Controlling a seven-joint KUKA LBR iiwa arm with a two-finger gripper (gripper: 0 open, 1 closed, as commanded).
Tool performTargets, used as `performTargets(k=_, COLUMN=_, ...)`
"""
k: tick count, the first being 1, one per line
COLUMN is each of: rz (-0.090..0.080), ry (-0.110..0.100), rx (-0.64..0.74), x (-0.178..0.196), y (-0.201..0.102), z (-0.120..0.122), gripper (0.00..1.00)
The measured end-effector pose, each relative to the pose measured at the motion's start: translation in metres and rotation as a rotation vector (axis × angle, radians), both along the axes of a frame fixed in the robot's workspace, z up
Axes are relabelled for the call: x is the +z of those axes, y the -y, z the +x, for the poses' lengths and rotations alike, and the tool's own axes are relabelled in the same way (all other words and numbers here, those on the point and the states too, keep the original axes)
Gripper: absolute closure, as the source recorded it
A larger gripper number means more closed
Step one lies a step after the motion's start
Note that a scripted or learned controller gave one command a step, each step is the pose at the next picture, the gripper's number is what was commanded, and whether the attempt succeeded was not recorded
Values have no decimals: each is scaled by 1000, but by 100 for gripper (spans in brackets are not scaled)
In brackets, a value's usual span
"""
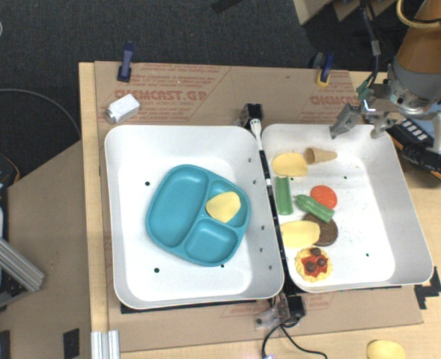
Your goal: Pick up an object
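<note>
- Left bin [130,275]: a teal divided plate [194,215] is carried near its middle; a pale yellow piece [223,206] is lodged in the plate's upper right compartment.
- Right bin [400,223]: toy food is clustered along its left edge, with nothing seen toward its right edge.
- Near the far left corner: a yellow wedge [289,164] with a small cone [320,155] just beside it on the right.
- Along the left edge, mid-length: a green stick [283,195] laid lengthwise; next to it a darker green pod [314,208] at a slant, with a red round piece [324,196] touching the pod's far side.
- Toward the near left corner: a yellow piece [299,235] overlapping a brown disc [326,233]; below them a small tart with red berries [313,264].
- Gripper [360,122]: held over the far edge of the right bin, near its right corner; the two fingers are seen spread apart, with nothing between them.
- Step in hand, as judged: approach. No object is gripped yet, and no target can be told for certain.
- Next move, as judged: the claw is to be carried toward the left edge and lowered over one piece. The cone, lying nearest and somewhat apart, would be the least crowded choice; the pod and disc are pressed against neighbours, so a clean straddle would be harder there.
</note>
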State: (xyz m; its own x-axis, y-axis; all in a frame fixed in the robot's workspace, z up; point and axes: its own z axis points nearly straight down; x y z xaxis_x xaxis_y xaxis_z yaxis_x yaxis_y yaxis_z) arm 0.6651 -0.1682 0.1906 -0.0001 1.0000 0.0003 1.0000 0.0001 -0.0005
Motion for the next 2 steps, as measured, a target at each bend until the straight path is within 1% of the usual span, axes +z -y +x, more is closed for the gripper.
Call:
performTargets(k=1, rz=-1, ry=0, rx=-5, x=84, y=23, z=-93, gripper=0)
performTargets(k=2, rz=3, ry=-7, rx=-3, x=40, y=15, z=-171, gripper=0)
